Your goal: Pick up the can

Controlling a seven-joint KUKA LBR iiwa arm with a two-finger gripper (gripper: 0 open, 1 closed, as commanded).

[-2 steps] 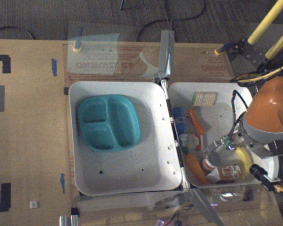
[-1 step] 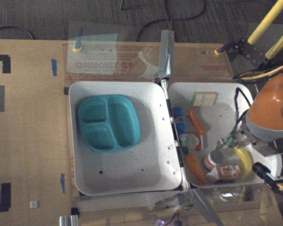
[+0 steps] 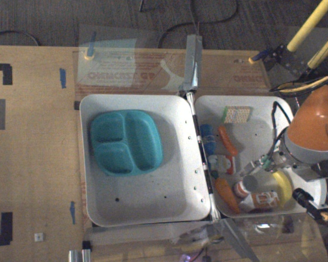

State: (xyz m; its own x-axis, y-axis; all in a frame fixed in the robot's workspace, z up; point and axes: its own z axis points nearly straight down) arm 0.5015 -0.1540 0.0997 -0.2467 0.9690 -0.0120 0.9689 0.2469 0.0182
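The right bin (image 3: 262,105) holds the clutter. A small can (image 3: 220,163) with a white, red and green label lies near the bin's left wall. The gripper (image 3: 261,167) hangs low over the bin's right half, under the orange wrist band (image 3: 316,125). It is about a hand's width to the right of the can and apart from it. Just below the gripper lie a bottle (image 3: 258,200) with a red-and-white cap and a yellow fruit (image 3: 283,186).
Also in the right bin are a blue cylinder (image 3: 208,137), an orange stick (image 3: 227,141), a carrot-like piece (image 3: 227,195) and a yellow-green sponge (image 3: 238,114). A teal divided plate (image 3: 126,141) lies in the left bin (image 3: 147,201). A metal divider (image 3: 191,64) runs between the bins.
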